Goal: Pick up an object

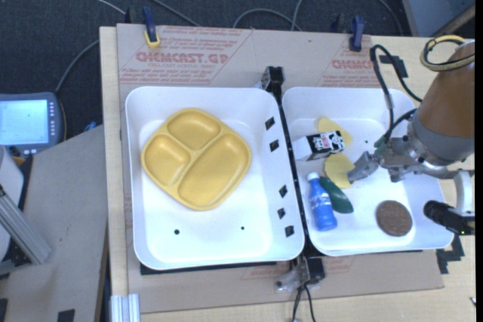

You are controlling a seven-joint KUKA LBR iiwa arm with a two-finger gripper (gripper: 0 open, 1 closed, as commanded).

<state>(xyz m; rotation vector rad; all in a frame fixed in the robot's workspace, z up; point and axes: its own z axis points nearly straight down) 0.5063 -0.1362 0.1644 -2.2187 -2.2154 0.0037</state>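
The right bin (377,105) holds several small objects. A blue bottle (322,202) lies near its left wall, with a dark green piece (337,196) beside it. A yellow disc (337,169) sits just above them, and another yellow piece (328,124) lies farther back. Between the two is a small black-and-white carton (324,142). A brown round disc (394,218) rests near the front. My gripper (364,167) hangs over the middle of this bin, its tip right next to the yellow disc's right edge.
The left bin (151,230) holds a yellow divided plate (197,158). A black divider (281,162) with clips runs between the bins. The grey and orange arm (445,117) covers the right bin's right side. Cables trail behind the bench.
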